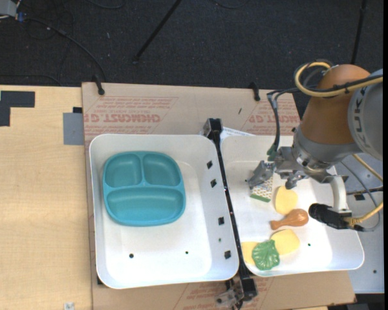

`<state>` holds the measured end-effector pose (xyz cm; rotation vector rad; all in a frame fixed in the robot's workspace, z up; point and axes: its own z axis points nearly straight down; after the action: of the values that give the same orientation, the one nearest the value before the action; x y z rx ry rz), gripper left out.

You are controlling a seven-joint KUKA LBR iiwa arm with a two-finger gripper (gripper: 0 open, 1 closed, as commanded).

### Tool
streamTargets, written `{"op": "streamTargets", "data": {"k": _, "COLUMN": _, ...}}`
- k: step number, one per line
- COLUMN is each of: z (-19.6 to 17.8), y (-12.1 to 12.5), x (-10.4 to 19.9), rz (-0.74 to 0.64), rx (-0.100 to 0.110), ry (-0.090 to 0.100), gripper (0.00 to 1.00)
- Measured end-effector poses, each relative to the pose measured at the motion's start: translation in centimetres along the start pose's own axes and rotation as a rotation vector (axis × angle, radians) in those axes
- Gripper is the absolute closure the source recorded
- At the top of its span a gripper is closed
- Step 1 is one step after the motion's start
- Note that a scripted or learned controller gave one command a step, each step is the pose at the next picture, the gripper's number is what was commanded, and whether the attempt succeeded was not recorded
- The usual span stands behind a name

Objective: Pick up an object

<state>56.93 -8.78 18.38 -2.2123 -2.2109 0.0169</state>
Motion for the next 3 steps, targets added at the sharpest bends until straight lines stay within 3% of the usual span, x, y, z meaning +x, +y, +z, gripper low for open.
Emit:
{"op": "streamTargets", "data": {"k": 1, "z": -0.7, "y": 0.3, "x": 0.0, "rz": -0.002, "rx": -0.013, "ry": -0.001, "gripper": 0.0}}
{"op": "streamTargets", "data": {"k": 2, "z": 4.4, "y": 1.2, "x": 0.4, "rz": -0.002, "rx": -0.009, "ry": -0.001, "gripper": 0.0}}
{"op": "streamTargets", "data": {"k": 3, "z": 9.3, "y": 1.4, "x": 0.2, "rz": 0.0, "rx": -0.019, "ry": -0.008, "gripper": 0.0}}
